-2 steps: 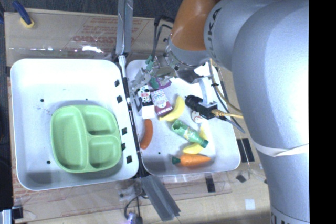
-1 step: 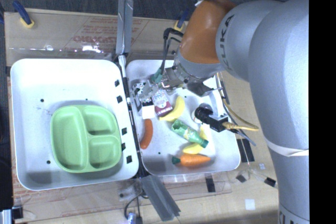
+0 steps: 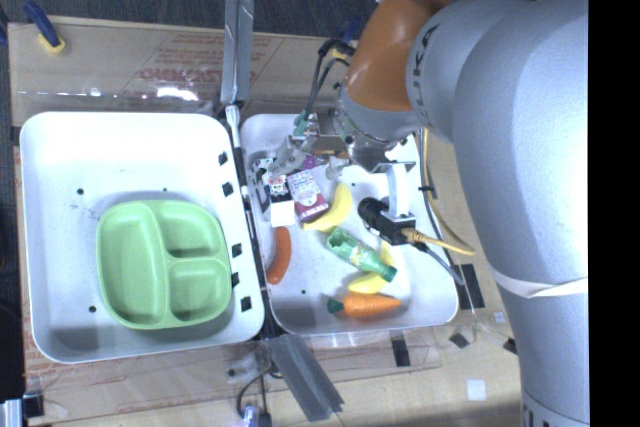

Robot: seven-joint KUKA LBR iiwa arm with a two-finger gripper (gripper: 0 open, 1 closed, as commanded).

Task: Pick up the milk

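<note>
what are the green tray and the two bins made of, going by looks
Green tray: likely moulded plastic, matte; one even colour, soft rounded compartment walls. Left bin and right bin: probably thin formed white plastic, slightly glossy, with rounded corners and faint sheen.

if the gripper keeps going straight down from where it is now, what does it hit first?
Likely the small carton with the red and white label, the probable milk, lying just below the gripper in the right bin. The purple packet touches it. Depth is hard to judge from this slanted view.
</note>
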